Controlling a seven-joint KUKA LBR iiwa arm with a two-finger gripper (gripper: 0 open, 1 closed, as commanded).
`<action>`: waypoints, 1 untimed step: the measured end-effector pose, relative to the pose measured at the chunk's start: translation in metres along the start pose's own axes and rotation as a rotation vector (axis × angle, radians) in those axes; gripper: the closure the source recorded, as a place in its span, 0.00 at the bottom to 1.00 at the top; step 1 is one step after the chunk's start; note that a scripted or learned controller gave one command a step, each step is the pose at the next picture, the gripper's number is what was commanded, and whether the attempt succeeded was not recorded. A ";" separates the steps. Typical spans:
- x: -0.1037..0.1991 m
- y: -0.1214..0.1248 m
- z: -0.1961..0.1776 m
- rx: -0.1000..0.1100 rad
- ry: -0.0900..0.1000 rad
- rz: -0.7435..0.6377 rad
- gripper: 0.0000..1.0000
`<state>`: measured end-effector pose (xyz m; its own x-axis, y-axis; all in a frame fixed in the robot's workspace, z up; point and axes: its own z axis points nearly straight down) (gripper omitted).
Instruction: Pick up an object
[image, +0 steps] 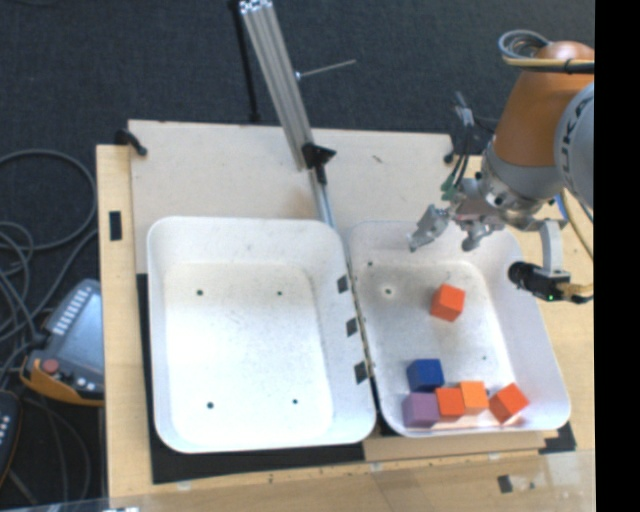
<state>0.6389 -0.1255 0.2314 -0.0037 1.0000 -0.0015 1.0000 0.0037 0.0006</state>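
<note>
In the right bin (520, 330) lie several small blocks. A lone orange block (448, 301) sits near the bin's middle. Along the near wall cluster a blue block (425, 374), a purple block (421, 408), an orange block (451, 401), a lighter orange block (473, 393) and a tilted orange-red block (509, 402). My gripper (447, 233) hangs over the far edge of the right bin, above and beyond the lone orange block. Its two fingers are spread apart, with nothing between them.
The left bin (250, 330) lies beside the right one. A slanted metal rail (285, 90) rises behind the bins and meets their shared edge. A black fitting (540, 278) juts over the right bin's right rim. Cables and a pendant (70, 340) lie left of the bench.
</note>
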 end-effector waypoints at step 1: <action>0.018 0.019 0.081 0.006 0.001 0.001 0.00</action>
